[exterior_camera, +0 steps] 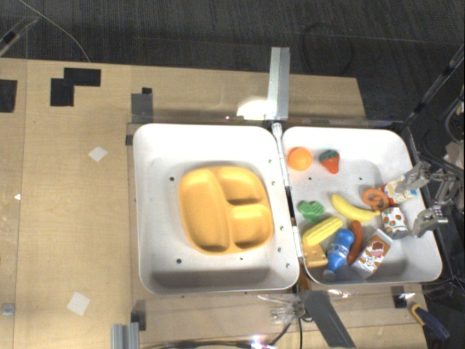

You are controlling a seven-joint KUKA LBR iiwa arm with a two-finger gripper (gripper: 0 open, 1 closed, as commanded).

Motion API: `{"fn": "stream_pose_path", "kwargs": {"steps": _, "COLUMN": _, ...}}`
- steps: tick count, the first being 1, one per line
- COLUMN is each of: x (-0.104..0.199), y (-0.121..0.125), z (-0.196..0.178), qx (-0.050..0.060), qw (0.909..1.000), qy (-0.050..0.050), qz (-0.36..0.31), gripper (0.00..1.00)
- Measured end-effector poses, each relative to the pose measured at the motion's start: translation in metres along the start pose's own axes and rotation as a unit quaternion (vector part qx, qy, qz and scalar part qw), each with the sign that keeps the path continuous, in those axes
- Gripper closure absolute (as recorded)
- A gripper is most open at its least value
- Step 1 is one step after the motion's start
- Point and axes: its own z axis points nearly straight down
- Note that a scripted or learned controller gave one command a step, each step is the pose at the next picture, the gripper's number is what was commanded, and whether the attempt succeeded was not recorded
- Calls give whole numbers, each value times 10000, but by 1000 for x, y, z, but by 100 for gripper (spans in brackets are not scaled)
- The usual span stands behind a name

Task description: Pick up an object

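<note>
Closest to where I stand, along the near wall of the right-hand shallow white bin [407,145], a small red-and-white printed carton [373,254] lies tilted, just beside a blue plastic bottle [337,254] and a reddish-brown sausage-shaped toy [354,241] squeezed between the two. Left of the bottle a yellow corn-cob toy [320,232] lies slanted on top of a tan block [314,254], and a green leafy toy [312,209] sits just behind it, near the wall shared with the other bin. A yellow plastic banana [350,209] lies across the middle of this bin. To its right an orange ring-shaped toy [374,198] touches a small white-and-red box [399,189], with a white spotted box [393,221] a little nearer to me. At the far end, an orange ball [299,158] and a red strawberry toy with a green top [330,161] sit side by side, well apart from the cluster.

At the right rim of that bin the pincer [423,198] reaches in, its two metal fingers spread apart with nothing between them; one fingertip is near the white-and-red box, the other near the spotted box.

The left-hand shallow white bin [160,195] holds a yellow three-compartment plastic tray [225,208], lying flat in its middle. Both bins rest on a pale wooden table [65,209], and an upright metal post [279,82] stands behind the seam between them.
</note>
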Motion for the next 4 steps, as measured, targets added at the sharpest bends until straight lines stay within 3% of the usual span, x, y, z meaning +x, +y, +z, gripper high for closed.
{"fn": "stream_pose_path", "kwargs": {"steps": 1, "x": -46, "y": 2, "z": 146, "qx": 3, "qw": 9985, "qy": -16, "qz": 544, "gripper": 0}}
{"fn": "stream_pose_path", "kwargs": {"steps": 2, "x": -102, "y": 44, "z": 160, "qx": -11, "qw": 9931, "qy": -27, "qz": 1176, "gripper": 0}}
{"fn": "stream_pose_path", "kwargs": {"steps": 3, "x": -102, "y": 43, "z": 160, "qx": -9, "qw": 9931, "qy": -26, "qz": 1176, "gripper": 0}}
{"fn": "stream_pose_path", "kwargs": {"steps": 4, "x": -107, "y": 45, "z": 145, "qx": -4, "qw": 9934, "qy": -95, "qz": 1139, "gripper": 100}}
